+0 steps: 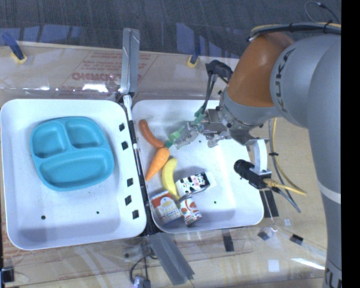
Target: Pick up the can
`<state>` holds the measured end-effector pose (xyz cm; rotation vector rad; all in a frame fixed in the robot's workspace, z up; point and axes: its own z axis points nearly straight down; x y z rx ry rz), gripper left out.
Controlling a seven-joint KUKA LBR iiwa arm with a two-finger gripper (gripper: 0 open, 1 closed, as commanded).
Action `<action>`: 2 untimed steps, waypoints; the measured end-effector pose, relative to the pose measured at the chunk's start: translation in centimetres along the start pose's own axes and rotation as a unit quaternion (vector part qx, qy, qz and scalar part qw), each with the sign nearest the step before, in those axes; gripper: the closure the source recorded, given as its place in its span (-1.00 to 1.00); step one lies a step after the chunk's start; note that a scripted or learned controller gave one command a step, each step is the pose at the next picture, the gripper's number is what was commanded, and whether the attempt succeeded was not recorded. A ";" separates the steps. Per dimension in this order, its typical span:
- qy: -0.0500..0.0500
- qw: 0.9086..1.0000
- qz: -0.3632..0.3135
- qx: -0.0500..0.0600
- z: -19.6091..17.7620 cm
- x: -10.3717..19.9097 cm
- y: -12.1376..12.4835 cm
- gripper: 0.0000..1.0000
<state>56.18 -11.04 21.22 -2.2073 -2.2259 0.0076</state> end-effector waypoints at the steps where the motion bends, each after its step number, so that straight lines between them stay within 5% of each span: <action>1: -0.001 0.997 -0.080 -0.005 11.9 -4.8 -5.8 -1.00; 2: -0.001 1.000 -0.014 -0.002 2.9 -4.7 1.0 -1.00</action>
